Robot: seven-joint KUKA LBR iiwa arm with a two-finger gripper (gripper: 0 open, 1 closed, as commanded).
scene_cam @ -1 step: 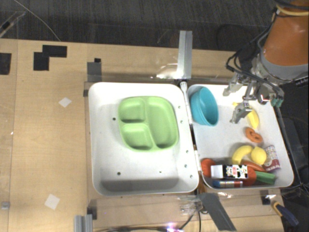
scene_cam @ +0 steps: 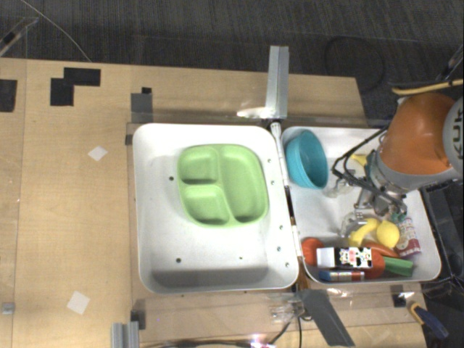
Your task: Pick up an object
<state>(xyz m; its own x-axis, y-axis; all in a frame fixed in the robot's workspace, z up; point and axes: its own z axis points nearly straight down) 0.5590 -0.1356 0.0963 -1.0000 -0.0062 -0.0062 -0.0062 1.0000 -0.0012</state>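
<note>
Bench (scene_cam: 65,216): light wood surface, bearing two shallow white bins side by side.

Left bin (scene_cam: 156,259): holds one green divided plate (scene_cam: 221,185), three compartments, lying flat near the middle.

Right bin (scene_cam: 315,201): holds the loose objects.
- Blue bowl (scene_cam: 306,159): tipped on its side against the bin's left wall, at the far end.
- Yellow banana (scene_cam: 362,230): near the front of the bin, directly under the gripper.
- Yellow lemon (scene_cam: 389,234): just beside the banana, on its right, touching or nearly so.
- Orange bottle (scene_cam: 348,257): lying on its side along the bin's front wall, with a white and black label and a green cap (scene_cam: 399,267) at its right end.
- Small packet with red print (scene_cam: 409,239): against the right wall, partly hidden by the lemon and the gripper.

Arm (scene_cam: 420,140): grey with an orange band, reaching in from the right over the right bin.

Gripper (scene_cam: 370,212): lowered into the right bin, right above the banana and lemon. Its metal parts overlap the fruit in the view; whether it is released or clenched cannot be told, nor whether it touches either fruit. Nothing is visibly lifted off the bin floor.
</note>
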